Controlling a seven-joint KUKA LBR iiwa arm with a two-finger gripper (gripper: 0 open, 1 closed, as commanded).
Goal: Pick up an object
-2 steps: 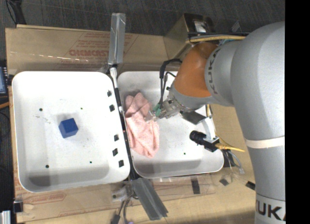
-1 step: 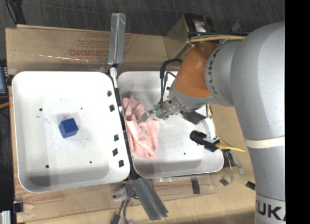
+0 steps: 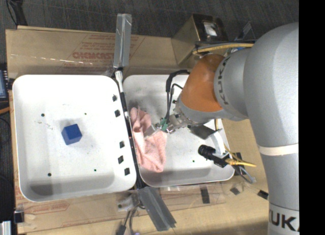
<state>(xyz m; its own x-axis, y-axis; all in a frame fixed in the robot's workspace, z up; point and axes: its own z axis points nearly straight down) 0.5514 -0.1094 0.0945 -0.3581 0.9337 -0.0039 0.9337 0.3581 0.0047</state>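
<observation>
Cloth (image 3: 148, 145) is the thing to grab here: pink, all crumpled up, lying in the bin (image 3: 177, 175) on the arm's side of the middle rim (image 3: 125, 127). It's bunched into a long heap that runs along that rim, pretty much right up against it, and the end nearer the camera is fatter than the far end.

The pincer (image 3: 165, 124) is down low at the cloth edge that faces away from the rim, roughly halfway along the heap. It looks like it's touching the fabric, or very nearly. Honestly I can't tell whether the pincer is apart or together, since it's just a dark little tangle under the wrist from this angle. I also can't tell if it has any cloth in it.

The arm (image 3: 264, 92) is grey, and its orange band (image 3: 200, 89) hangs over the same bin, farther from the rim than the pincer.

On the other side of the rim, the second bin (image 3: 30, 178) has a blue cube (image 3: 71, 133) sitting flat on its floor, well apart from the rim.

A row of small black clips (image 3: 121, 145) runs along the rim. A grey bar (image 3: 122, 41) sticks out past the rim's far end. Cardboard (image 3: 66, 46) lies under both bins.
</observation>
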